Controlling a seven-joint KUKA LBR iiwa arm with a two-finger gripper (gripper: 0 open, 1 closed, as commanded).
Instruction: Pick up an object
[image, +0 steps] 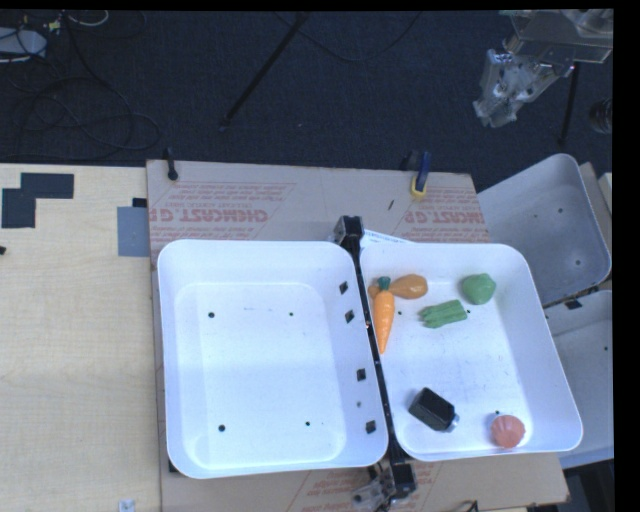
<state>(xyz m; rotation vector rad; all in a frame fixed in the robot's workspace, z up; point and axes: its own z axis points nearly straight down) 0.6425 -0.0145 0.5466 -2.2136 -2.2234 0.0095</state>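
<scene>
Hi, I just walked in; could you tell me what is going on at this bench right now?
A robot arm is set up to pick an object from two white bins, but nothing has been picked yet. Its gripper hangs high at the upper right, well away from the bins. The right bin holds a carrot, an orange piece, two green pieces, a black block and a pink ball, all lying on the bin floor.

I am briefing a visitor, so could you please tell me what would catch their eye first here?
The bright carrot lies against the divider in the right bin, with green pieces beside it. A black block and a pink ball sit near its front edge. The gripper hangs high, top right.
</scene>
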